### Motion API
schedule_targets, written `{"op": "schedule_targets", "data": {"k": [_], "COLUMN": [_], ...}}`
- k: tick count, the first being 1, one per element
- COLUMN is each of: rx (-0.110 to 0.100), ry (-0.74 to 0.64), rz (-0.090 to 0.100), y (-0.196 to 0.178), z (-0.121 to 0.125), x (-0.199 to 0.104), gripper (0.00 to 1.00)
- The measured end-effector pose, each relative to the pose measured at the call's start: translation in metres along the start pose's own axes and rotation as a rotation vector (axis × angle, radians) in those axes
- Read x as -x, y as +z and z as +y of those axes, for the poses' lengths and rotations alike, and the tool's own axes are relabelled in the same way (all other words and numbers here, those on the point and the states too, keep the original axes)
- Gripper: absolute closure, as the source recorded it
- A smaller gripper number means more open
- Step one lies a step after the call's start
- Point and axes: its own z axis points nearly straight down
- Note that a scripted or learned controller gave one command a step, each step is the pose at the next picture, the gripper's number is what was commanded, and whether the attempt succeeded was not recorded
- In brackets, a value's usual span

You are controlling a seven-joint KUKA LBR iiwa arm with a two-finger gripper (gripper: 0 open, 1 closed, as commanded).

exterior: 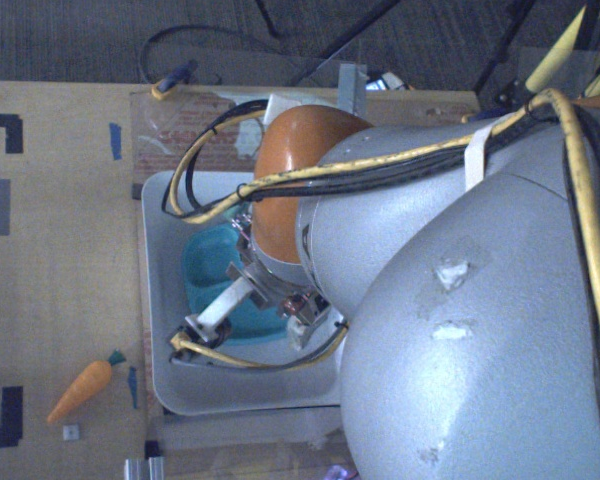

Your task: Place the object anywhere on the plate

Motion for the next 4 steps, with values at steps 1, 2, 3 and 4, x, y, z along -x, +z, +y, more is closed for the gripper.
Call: {"op": "schedule_targets", "data": {"k": [1,2,3,4], "rx": [0.0,0.002,0.003,0.004], "ry": [0.0,0.216,0.233,0.236], "rz": [0.0,0.003,0.005,0.005], "y": [0.0,0.055,-0.08,-0.09], "z": [0.0,0.048,-0.001,0.0], "x": [0.0,-0.023,-0.002,-0.002], "gripper": [0.0,0.0,0.0,1.0]}}
